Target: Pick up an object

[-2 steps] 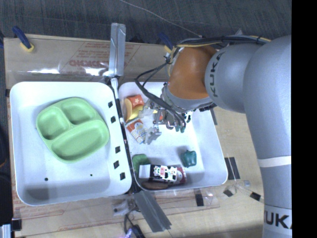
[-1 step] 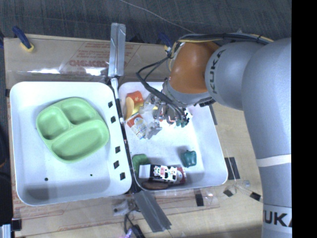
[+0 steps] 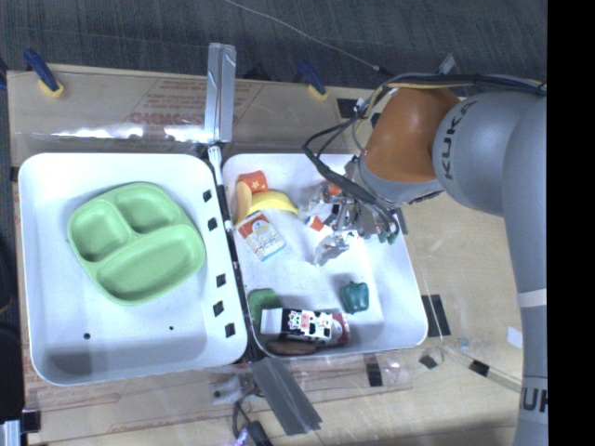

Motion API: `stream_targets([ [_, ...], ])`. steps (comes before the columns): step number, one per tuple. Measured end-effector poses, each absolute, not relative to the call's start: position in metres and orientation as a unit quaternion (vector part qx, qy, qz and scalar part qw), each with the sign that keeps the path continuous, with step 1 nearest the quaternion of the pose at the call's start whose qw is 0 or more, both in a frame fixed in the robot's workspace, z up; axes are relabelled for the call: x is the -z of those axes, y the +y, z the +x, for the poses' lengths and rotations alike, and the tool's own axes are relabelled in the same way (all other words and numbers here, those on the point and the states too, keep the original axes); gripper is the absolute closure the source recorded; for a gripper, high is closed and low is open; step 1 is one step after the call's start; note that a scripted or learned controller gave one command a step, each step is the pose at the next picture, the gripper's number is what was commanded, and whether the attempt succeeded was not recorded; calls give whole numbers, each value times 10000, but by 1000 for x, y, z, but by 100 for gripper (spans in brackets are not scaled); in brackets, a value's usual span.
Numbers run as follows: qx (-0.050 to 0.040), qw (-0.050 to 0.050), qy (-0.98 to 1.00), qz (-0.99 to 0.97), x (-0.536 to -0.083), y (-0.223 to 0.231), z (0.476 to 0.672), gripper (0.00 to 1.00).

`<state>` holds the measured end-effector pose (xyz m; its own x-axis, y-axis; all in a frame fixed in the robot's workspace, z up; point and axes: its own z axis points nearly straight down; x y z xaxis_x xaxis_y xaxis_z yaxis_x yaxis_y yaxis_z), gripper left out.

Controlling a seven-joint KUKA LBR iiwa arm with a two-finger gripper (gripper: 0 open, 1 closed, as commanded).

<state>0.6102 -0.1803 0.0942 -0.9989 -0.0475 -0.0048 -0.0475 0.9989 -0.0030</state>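
Your gripper (image 3: 333,240) hangs low over the middle of the right bin (image 3: 400,291), and you cannot tell its state because clutter hides its tip. The nearest thing is the teal toy (image 3: 354,295) (just toward the bin's near edge from the tool), lying apart from the 1 patterned box (image 3: 311,323) along that edge.

Two white bins (image 3: 37,277), one green plate (image 3: 137,240)

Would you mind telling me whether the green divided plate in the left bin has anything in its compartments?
Empty. The green divided plate lies flat in the left white bin, and all three of its compartments show bare green surface.
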Motion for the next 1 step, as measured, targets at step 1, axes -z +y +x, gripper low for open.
stream_targets([
  [1,-6,-6,9997,225,-92,-144,585,0],
])
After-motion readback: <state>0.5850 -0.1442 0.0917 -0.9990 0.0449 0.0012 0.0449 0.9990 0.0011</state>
